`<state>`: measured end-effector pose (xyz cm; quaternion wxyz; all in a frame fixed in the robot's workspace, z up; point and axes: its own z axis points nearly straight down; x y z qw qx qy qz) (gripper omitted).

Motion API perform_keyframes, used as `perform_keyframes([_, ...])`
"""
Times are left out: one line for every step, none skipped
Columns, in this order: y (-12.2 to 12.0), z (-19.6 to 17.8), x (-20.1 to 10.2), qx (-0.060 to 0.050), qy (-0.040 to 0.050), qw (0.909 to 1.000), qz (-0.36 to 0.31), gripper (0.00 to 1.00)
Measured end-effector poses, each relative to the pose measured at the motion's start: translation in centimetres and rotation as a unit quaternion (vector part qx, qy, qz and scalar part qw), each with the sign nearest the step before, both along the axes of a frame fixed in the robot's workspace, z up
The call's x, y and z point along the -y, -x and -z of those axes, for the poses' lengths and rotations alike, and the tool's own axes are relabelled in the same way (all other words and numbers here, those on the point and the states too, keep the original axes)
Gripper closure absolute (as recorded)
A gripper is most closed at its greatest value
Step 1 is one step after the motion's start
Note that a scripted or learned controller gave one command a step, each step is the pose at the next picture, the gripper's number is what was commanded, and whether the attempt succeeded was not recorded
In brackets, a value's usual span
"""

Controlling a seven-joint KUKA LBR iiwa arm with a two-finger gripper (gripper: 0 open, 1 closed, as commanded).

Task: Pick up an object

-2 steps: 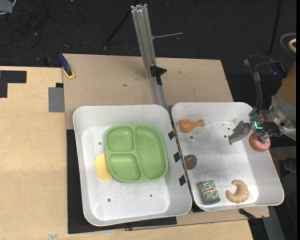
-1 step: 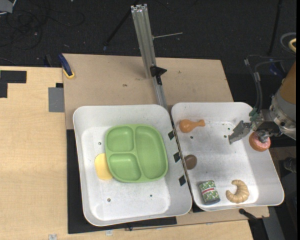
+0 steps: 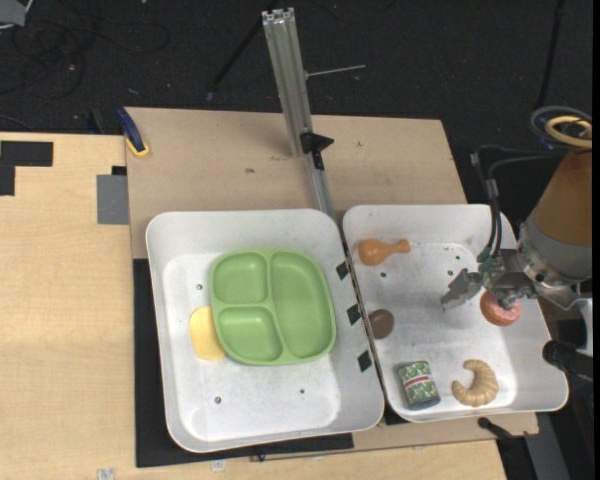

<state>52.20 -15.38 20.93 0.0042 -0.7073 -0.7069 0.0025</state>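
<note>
Left bin [image 3: 180, 408] carried a green divided plate [image 3: 274, 306] with a yellow piece [image 3: 204, 333] tucked under its left edge; looked like light plastic, awkward to grab flat.

Right bin [image 3: 420, 223] held the likely targets. A small brown lump [image 3: 380, 322] sat near the left wall, an orange drumstick-shaped toy [image 3: 382, 251] up near the far wall, a green can [image 3: 417, 384] and a croissant toy [image 3: 477, 382] at the near edge, side by side but apart.

All judged small, light and rigid plastic; the can probably slick, best taken across its narrow sides.

Gripper [image 3: 467, 288] hung over the right half of that bin, fingers looked spread, nothing between them. A red-orange round thing [image 3: 501, 310] sat just beside it to the right, closest pick, though rounded so it could roll out. Bin wall close on the right might crowd the approach.
</note>
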Motion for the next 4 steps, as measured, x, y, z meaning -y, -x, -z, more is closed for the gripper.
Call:
perform_keyframes([1.1,5.4,-0.4,0.0,-0.0002,1.0,0.0,0.0])
perform_keyframes([1.3,9.9,0.0,0.001,-0.0001,1.0,0.0,0.0])
perform_keyframes([1.3,8.7,0.2,0.002,0.0004,1.0,0.003,1.0])
perform_keyframes([2.2,3.5,0.0,0.006,0.0013,1.0,0.001,1.0])
